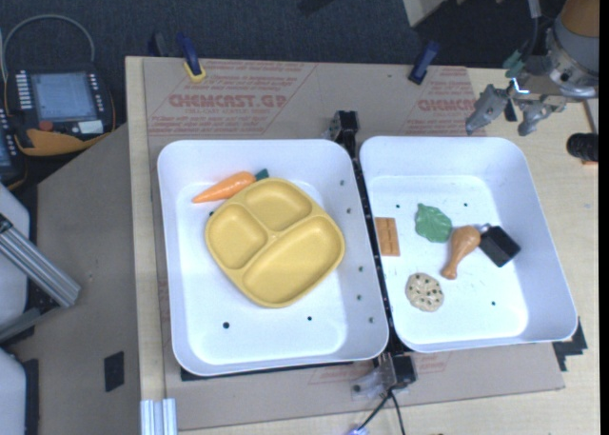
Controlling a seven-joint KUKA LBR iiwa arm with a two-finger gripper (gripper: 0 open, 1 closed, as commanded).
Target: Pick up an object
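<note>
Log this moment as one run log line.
gripper: open, above right bin far edge | holding: nothing | drumstick: in bin

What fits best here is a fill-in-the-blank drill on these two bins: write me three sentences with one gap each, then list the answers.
1. The yellow divided plate lies in the ____ bin as the camera sees it.
2. The orange vegetable touching the plate's upper left rim is a toy ____.
3. The gripper hangs above the far edge of the right bin, which also holds a drumstick, a green leaf and a round ____.

Answers: left; carrot; cookie
</note>
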